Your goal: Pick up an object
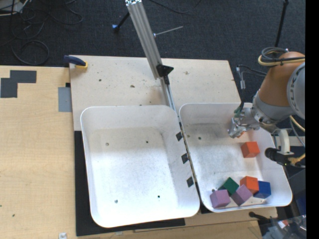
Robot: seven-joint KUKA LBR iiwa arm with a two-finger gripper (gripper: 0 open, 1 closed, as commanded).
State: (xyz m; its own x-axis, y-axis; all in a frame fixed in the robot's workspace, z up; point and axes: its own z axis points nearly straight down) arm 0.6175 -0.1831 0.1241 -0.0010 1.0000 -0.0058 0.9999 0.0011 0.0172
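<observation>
- Now the gripper (238, 128) hangs low over the right bin (209, 114), near its far side; whether the jaws are open or closed, I cannot tell
- An orange block (249, 149) lies alone just beside it, toward the near side
- Five more blocks (240, 190) sit together at the near edge
- The left bin (99, 118) stands beside
</observation>
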